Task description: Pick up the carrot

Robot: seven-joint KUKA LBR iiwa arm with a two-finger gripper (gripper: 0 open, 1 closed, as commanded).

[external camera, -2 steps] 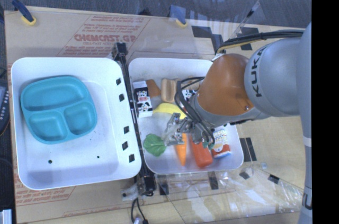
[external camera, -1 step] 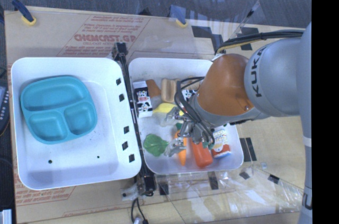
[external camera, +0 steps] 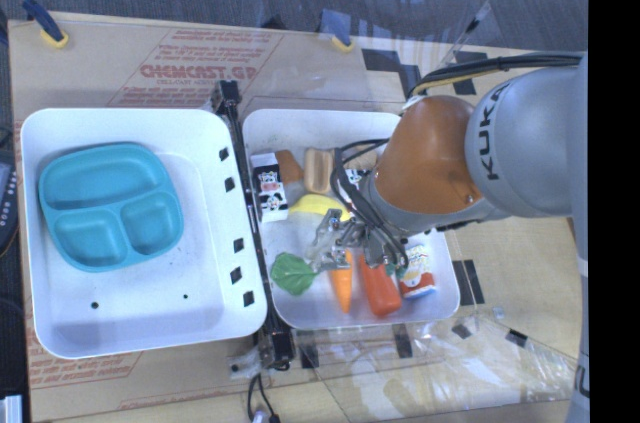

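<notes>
Carrot [external camera: 342,288]: one, small, orange, tapered cone, smooth plastic look; lying near front wall of right bin [external camera: 300,313], pointed end toward front edge. Just beside it on the right, one larger orange-red piece [external camera: 378,291], blocky and elongated, also smooth.

Tool [external camera: 345,246] directly above carrot's upper end, metallic, cables looping around it. Finger spacing: cannot tell, parts overlap in a cluttered blur. Nothing seen clamped between them. Arm [external camera: 500,146]: grey curved shell, glossy orange band [external camera: 425,156] above wrist, reaching in from the right.

Other contents of right bin, counted:
- one green leaf-shaped item [external camera: 291,273], flat, crinkled edge, just left of carrot
- one yellow rounded item [external camera: 318,205], partly hidden under wrist
- one tan cylinder-like piece [external camera: 318,169] and one brown stick-like piece [external camera: 290,165] near back wall
- one small white carton with black cow print [external camera: 268,191] at left wall
- one white-and-red packet [external camera: 418,276] at right front corner

Left bin [external camera: 120,326]: white, shallow, rounded corners. Holding one turquoise plate [external camera: 108,203], matte plastic, three compartments.

Two bins side by side, joined by a black hinged strip [external camera: 240,211]. Bench [external camera: 150,71] covered in brown cardboard with red printing. Two blue-and-yellow clamps on its back edge, one at far left [external camera: 45,23], one near centre [external camera: 335,29].
</notes>
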